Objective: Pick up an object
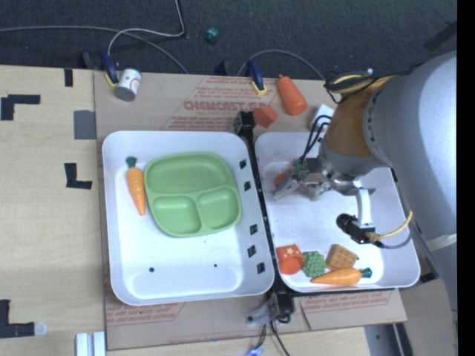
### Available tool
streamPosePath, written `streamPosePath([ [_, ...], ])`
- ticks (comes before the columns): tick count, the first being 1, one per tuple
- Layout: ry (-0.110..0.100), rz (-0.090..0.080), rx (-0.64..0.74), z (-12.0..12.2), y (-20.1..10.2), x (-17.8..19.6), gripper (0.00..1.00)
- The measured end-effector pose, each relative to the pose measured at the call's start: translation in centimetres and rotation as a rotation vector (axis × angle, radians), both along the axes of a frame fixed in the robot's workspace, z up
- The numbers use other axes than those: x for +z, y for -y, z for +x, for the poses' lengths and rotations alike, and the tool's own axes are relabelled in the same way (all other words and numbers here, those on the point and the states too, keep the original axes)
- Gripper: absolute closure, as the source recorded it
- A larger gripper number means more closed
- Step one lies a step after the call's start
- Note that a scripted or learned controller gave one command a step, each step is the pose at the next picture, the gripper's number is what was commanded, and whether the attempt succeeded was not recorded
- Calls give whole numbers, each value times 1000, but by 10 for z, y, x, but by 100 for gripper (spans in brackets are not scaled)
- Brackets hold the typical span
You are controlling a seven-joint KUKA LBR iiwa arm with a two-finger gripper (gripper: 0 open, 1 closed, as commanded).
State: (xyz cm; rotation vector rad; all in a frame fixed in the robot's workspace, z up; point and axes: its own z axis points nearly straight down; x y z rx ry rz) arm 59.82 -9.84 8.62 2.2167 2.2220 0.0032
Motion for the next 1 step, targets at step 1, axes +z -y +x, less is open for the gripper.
streamPosePath([
  [1,-26,6,-5,42,9,-2,0],
])
